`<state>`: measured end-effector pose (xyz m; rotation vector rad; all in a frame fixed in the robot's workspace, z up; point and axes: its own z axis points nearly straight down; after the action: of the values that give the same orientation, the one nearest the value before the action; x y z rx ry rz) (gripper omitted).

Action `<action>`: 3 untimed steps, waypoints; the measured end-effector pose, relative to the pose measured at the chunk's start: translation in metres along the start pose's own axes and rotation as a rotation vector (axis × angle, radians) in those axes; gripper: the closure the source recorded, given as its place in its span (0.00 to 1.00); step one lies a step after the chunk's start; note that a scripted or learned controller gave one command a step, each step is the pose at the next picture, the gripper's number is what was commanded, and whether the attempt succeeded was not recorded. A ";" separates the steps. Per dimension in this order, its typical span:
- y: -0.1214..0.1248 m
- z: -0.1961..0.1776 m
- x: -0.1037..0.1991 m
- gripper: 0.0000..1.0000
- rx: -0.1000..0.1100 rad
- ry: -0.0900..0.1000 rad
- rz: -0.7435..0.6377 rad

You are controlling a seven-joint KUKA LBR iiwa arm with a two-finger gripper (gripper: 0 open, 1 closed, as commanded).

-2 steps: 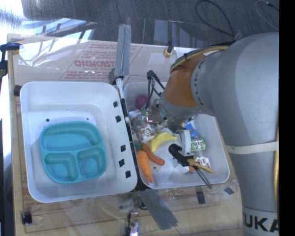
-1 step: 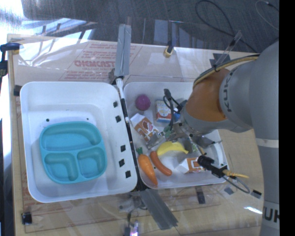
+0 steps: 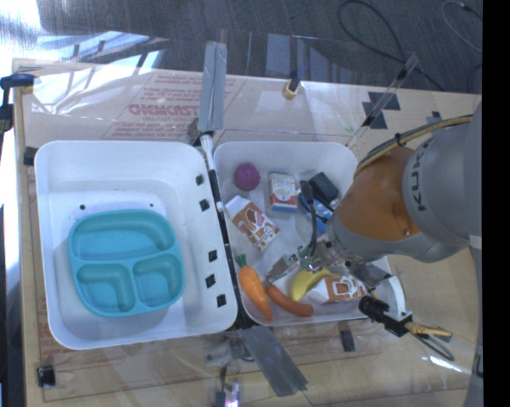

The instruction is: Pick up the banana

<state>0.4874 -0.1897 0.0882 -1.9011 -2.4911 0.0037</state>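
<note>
The yellow banana [image 3: 304,283] lies curved near the front of the right bin [image 3: 346,154], between a red-orange sausage [image 3: 289,302] and a white and orange carton [image 3: 342,290]. My gripper [image 3: 295,261] hangs just over the banana's upper end, reaching in from the right under the orange wrist band. Its two grey fingers stand apart, open, and nothing sits between them. The banana rests on the bin floor, its right part partly covered by the wrist.
The right bin also holds an orange carrot [image 3: 255,292], a snack packet [image 3: 253,223], a small carton [image 3: 282,191] and a purple ball [image 3: 247,175]. A teal divided tray [image 3: 126,261] lies in the left bin [image 3: 51,164]. The arm's body covers the right bin's right side.
</note>
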 end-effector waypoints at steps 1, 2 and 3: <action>0.002 -0.027 0.026 0.00 0.000 -0.001 0.259; -0.014 -0.001 -0.012 0.00 -0.003 0.000 0.257; -0.011 -0.009 -0.011 1.00 -0.004 0.000 0.248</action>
<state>0.4798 -0.2035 0.0970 -2.1961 -2.2392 0.0009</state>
